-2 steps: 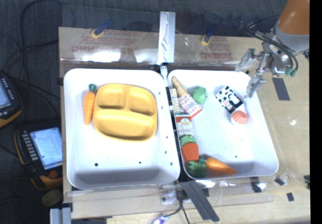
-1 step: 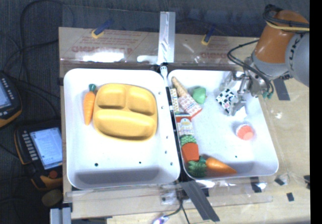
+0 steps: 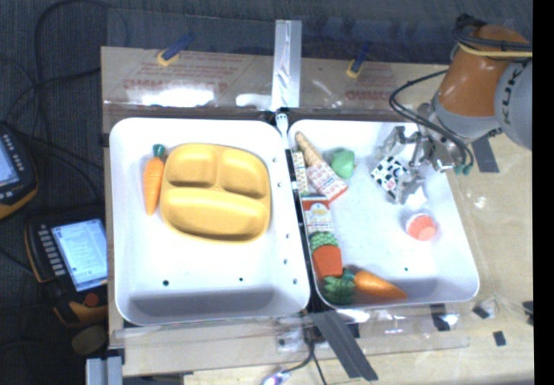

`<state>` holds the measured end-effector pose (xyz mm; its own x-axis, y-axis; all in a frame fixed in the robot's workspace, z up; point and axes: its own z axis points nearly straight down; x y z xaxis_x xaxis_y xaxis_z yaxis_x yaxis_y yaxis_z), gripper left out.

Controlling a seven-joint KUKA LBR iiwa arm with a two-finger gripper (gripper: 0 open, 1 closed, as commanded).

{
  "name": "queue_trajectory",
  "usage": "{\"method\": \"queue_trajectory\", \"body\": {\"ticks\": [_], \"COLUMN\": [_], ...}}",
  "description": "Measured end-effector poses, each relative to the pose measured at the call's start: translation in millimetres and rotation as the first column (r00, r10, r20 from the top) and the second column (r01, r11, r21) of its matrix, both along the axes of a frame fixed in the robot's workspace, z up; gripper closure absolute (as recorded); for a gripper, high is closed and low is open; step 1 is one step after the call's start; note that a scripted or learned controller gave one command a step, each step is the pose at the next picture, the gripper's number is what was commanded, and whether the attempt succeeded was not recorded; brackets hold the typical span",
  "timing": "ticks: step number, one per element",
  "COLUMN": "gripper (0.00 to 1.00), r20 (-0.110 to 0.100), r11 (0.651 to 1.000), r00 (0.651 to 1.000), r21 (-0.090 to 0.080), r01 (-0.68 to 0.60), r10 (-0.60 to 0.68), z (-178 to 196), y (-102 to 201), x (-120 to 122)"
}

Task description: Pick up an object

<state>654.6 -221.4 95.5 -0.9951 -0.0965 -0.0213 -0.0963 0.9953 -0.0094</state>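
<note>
jaws closed around the black-and-white spotted object (image 3: 389, 171), lifted over the right bin (image 3: 450, 279)

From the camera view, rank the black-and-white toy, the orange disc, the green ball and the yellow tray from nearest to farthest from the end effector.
1. Black-and-white toy, right beside the end effector, right bin.
2. Orange disc, just below it.
3. Green ball, toward the divider.
4. Yellow tray, left bin.
</note>
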Motion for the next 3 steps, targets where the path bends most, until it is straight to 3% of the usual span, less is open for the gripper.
{"method": "queue_trajectory", "body": {"ticks": [1, 2, 3], "gripper": [0.0, 0.0, 0.0], "r20": [0.001, -0.01, -0.01], "r11": [0.999, 1.0, 0.996], "r00": [0.999, 1.0, 0.996], "r21": [0.0, 0.007, 0.006], "r01": [-0.041, 0.028, -0.086], "r10": [0.041, -0.028, 0.086], "z": [0.2, -6.0, -5.1], "y": [1.3, 51.9, 4.9], "x": [-15.1, -21.9, -67.9]}}
